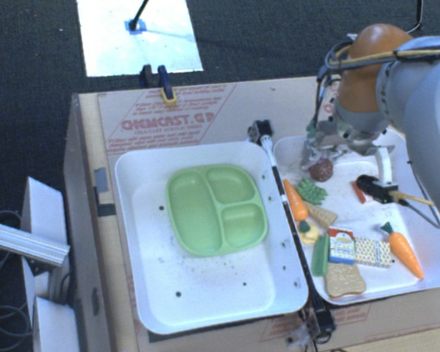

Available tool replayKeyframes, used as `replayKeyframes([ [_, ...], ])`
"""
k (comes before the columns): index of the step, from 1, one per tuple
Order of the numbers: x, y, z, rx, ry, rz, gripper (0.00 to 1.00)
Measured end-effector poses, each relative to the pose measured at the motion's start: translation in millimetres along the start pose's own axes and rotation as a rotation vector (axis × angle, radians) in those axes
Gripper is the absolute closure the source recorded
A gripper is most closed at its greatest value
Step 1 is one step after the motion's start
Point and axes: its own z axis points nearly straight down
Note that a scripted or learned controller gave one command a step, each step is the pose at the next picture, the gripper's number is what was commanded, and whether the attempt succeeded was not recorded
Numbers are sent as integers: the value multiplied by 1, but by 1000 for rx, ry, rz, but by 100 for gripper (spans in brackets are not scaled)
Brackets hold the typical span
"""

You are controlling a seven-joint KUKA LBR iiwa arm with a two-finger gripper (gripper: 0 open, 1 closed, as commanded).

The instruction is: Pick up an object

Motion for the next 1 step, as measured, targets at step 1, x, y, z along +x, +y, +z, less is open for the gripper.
replayKeyframes([
  [1, 53, -60, -91, 1, 2, 1, 100],
])
